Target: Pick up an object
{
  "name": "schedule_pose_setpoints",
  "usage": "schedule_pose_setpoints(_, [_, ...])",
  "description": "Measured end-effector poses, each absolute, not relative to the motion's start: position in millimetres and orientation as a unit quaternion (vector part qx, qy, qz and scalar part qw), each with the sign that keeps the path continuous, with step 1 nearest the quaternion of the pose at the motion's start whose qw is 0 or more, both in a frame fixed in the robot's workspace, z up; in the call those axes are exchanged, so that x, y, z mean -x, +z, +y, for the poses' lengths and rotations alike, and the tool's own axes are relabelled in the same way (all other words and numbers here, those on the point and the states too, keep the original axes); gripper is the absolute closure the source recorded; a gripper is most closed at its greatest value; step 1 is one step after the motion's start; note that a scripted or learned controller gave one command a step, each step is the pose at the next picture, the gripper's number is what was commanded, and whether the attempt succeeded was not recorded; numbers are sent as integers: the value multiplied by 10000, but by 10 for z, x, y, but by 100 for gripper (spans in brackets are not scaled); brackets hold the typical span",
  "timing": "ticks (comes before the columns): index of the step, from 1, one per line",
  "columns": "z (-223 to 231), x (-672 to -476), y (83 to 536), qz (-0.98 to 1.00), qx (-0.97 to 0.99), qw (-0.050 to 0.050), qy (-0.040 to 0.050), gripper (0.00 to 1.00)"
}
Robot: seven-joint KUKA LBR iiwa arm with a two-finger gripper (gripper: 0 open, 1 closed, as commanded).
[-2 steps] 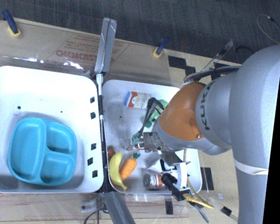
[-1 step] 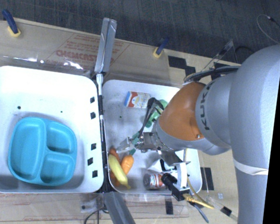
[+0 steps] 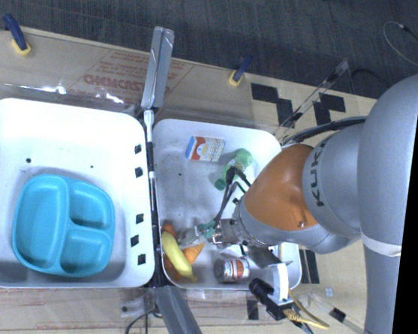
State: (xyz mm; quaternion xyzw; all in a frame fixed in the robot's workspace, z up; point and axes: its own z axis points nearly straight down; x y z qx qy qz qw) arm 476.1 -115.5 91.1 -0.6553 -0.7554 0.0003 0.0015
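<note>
The grey arm (image 3: 373,183) with its orange band (image 3: 285,194) reaches in from the right of the frame and bends down over the right bin (image 3: 166,157). Its claw (image 3: 212,235) hangs low over the lower middle of that bin, just above and right of a yellow banana (image 3: 177,255). Whether the claw is spread or pressed together cannot be told, since the wrist hides most of it and the tips blur into the clutter beneath.

The banana lies at a slant in the lower left part of the right bin, with an orange carrot-like piece (image 3: 194,252) just beside it on the right. Near them, to the right, a small can (image 3: 231,269) lies on its side near the bin's lower wall. In the upper part of the same bin sits a small white and orange carton (image 3: 204,149), and to its right a green object (image 3: 242,159) partly tucked beside the arm.

The left bin (image 3: 18,124) holds a blue divided tray (image 3: 64,224) in its lower half. Both bins rest on the table (image 3: 70,62).
</note>
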Motion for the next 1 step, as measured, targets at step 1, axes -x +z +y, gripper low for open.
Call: schedule_pose_setpoints(1, [-1156, -4771, 1009, -7573, 6531, 9, 1, 100])
